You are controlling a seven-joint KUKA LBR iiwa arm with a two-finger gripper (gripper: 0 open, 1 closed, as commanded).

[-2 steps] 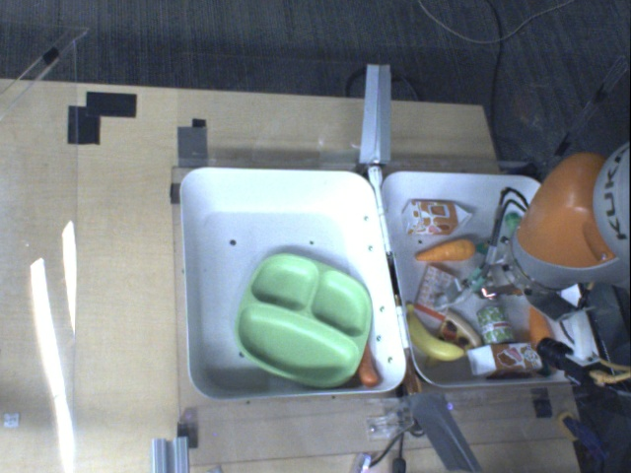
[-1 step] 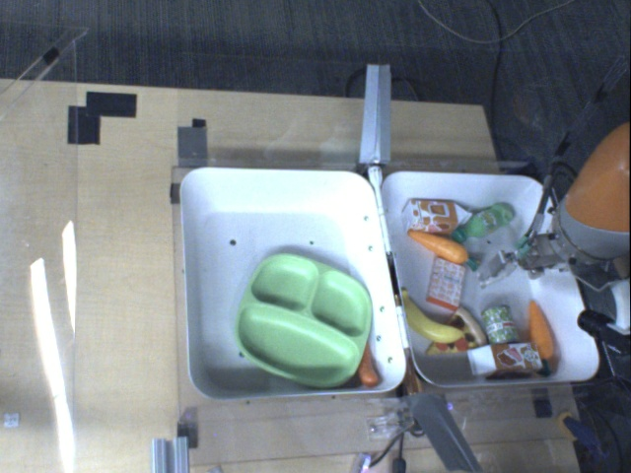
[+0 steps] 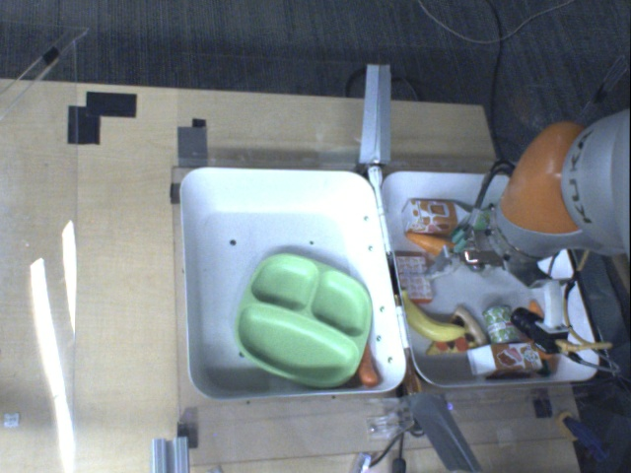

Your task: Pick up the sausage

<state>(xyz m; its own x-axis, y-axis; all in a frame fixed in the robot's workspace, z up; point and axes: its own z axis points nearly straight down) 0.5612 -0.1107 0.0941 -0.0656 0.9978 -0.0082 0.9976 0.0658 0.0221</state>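
The pincer (image 3: 471, 247) hangs over the right bin (image 3: 426, 187); its state is unclear. The sausage (image 3: 368, 368) peeks from under the green tray (image 3: 304, 318).

You'll find the sausage (image 3: 367, 368) in the left bin (image 3: 212, 200), down at the near right corner. It's a small orange-brown piece lying flat, tucked against the bin's wall and partly hidden under the green divided plate (image 3: 304, 318).

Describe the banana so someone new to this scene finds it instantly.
Start at the right bin, the one the arm reaches into. The banana lies near that bin's front left corner, by the divider. It is the one curved, plain yellow thing there; its neighbours are printed packets and a can.
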